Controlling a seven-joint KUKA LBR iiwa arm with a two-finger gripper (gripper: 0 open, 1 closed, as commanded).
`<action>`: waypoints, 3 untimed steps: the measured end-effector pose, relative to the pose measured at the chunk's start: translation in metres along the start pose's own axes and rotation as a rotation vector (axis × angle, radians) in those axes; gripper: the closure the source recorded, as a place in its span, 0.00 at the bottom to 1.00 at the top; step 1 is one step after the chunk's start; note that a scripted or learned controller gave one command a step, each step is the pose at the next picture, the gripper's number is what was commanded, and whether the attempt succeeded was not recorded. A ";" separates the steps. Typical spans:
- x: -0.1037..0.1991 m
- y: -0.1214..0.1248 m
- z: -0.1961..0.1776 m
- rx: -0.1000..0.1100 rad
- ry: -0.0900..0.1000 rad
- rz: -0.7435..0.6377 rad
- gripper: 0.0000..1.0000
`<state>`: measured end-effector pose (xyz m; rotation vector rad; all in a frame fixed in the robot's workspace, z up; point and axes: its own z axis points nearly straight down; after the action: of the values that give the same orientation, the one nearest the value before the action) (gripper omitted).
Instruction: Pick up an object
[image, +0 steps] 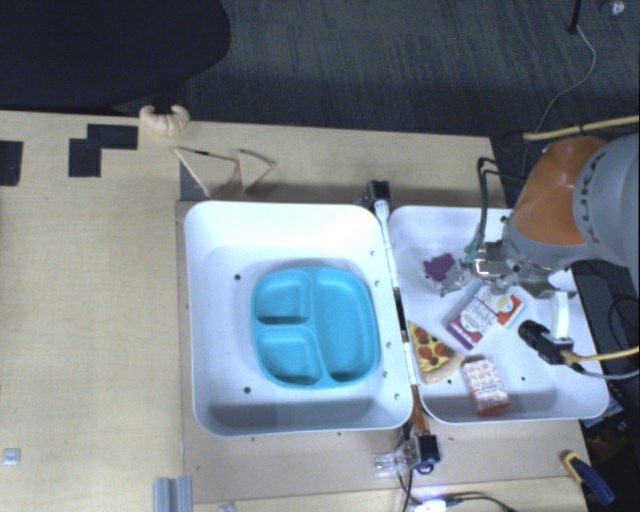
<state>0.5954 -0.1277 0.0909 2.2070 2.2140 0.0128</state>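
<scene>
The claw hangs low over the right bin, toward the middle of its far half. From this slanting view I cannot tell whether it is open or closed, and nothing can be seen held in it. Behind it the grey arm comes in over the bin's right edge, with its orange band above the bin's far right corner.

The things to be picked all lie in this right bin. A small purple piece sits just beside the claw on its left, close to it, though whether they touch is not clear. A flat packet printed in red, white and purple lies tilted directly under and in front of the claw, near the bin's centre. A toy pizza slice rests against the bin's left wall, about halfway toward the near edge. A small red-and-white box lies close to the near edge, just right of the slice and apart from the packet.

The left bin stands side by side with the right one, their rims meeting. It holds a blue divided tray in its middle, three compartments facing up. Both bins rest on the pale wooden tabletop — its left half is bare wood.
</scene>
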 end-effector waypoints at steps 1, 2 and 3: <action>-0.001 0.003 -0.013 -0.010 -0.004 0.000 1.00; -0.070 0.007 -0.059 0.012 0.003 0.002 1.00; -0.078 0.043 0.006 0.010 0.003 -0.003 1.00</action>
<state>0.6391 -0.2054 0.0865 2.2103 2.2244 0.0051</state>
